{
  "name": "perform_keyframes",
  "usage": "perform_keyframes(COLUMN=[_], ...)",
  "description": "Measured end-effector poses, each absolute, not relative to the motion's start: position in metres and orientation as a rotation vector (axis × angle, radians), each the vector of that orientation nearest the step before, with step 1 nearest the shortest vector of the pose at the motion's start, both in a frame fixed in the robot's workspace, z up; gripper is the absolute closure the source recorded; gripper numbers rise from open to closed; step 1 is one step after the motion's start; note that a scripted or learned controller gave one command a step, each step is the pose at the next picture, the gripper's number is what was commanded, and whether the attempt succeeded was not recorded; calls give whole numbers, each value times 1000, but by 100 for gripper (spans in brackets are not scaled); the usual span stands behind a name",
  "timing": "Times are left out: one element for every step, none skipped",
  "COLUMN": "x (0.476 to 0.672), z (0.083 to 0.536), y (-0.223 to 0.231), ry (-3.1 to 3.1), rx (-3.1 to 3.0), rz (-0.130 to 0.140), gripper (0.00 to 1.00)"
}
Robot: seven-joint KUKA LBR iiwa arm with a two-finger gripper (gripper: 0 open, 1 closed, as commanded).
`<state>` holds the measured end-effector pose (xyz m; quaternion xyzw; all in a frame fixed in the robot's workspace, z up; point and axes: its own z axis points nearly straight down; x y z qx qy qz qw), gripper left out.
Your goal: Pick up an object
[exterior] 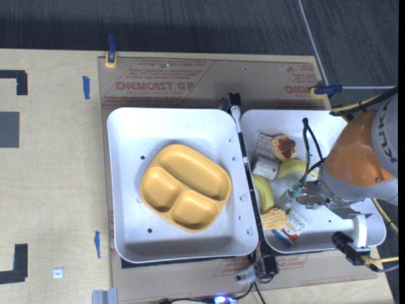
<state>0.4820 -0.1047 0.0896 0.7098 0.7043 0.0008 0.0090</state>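
Where walls curve smoothly, glossy lobed yellow tray in left white bin.

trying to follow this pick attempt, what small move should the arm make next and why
Probably a short, careful drop straight down. The claw sits low in the right bin, over the clutter beside the banana and the waffle-like piece, but no object is visibly between its fingers, so nothing looks grasped yet.
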Motion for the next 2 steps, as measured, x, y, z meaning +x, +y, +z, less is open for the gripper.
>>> perform_keyframes(x=[482,482], z=[89,89], y=[-105,-104], ry=[2200,2196], rx=[2217,2217], rz=[3,0], gripper=[0,0])
